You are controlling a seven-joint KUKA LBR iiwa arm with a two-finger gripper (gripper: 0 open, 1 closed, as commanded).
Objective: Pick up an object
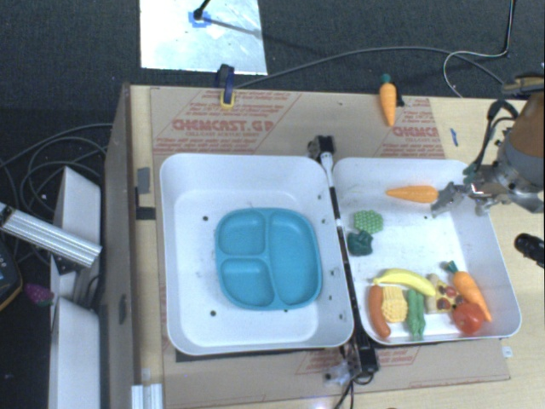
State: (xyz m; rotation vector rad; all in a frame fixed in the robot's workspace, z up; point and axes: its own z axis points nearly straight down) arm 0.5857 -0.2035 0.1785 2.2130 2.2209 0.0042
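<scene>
since the gripper [460, 196] hangs open and empty beside the orange carrot [412, 194], i'd judge it's lining up a grab.

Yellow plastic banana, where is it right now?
The yellow plastic banana lies in the right white bin, near its front edge, just above the corn cob and green bean pod, left of the orange carrot.

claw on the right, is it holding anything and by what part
Nothing is held. The claw sits over the right bin, just beside the blunt end of the loose carrot, with nothing between its fingers.
</scene>
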